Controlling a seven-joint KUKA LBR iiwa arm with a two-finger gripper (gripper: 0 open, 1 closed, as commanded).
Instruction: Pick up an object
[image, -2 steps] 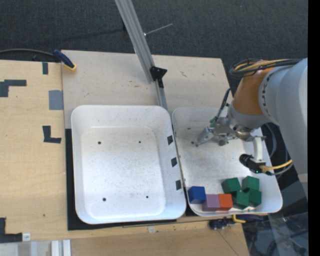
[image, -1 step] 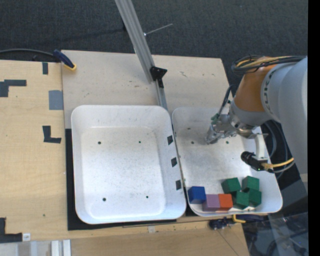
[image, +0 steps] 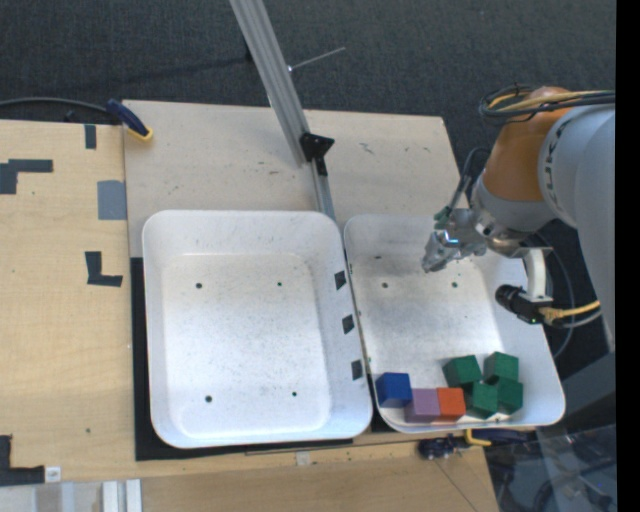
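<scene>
2 shallow white bins stood side by side on the bench, and the right bin serves here as the landmark for all positions. The left bin touched its left rim and held no blocks. The arm, grey with an orange band, reached in from beyond the right bin's far right corner. The gripper hovered over the far part of the right bin, above bare floor; whether it was released or clenched could not be told, and nothing was seen in it.

The task's candidates lay along the near edge of the right bin, well apart from the gripper. A cluster of about 4 green blocks sat in its near right corner. A blue block sat at the near left, just beside a purple block, which touched an orange block.

Step in hand, as judged: approach, with no object yet selected or grasped. The next move called for travel toward the near edge, alignment over 1 block, then descent. The blue block appeared the least crowded target.
</scene>
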